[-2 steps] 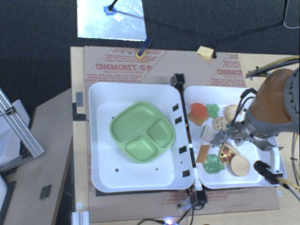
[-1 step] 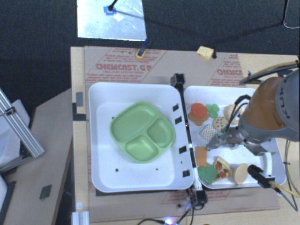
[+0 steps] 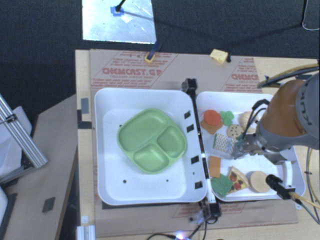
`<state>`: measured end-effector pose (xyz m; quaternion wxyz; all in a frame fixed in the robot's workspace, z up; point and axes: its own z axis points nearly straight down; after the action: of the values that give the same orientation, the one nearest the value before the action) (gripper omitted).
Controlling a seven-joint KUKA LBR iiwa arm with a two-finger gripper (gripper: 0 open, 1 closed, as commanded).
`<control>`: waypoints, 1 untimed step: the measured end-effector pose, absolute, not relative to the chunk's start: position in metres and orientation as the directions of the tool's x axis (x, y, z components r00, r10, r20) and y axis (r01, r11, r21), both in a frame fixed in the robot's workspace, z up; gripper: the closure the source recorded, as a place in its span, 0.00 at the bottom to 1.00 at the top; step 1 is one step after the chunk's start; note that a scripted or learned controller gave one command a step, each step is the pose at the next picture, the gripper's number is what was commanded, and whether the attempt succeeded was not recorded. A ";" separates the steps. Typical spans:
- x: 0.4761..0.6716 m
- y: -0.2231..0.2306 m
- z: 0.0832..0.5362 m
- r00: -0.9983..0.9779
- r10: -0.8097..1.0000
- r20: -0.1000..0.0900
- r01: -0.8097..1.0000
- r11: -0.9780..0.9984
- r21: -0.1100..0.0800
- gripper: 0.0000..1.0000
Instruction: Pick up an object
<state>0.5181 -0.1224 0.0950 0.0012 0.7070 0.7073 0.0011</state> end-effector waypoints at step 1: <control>0.520 -0.121 0.159 -0.004 1.000 -0.002 1.000 0.004 0.008 1.00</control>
<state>0.5195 -0.1212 0.1589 0.0033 0.7056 0.7086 0.0022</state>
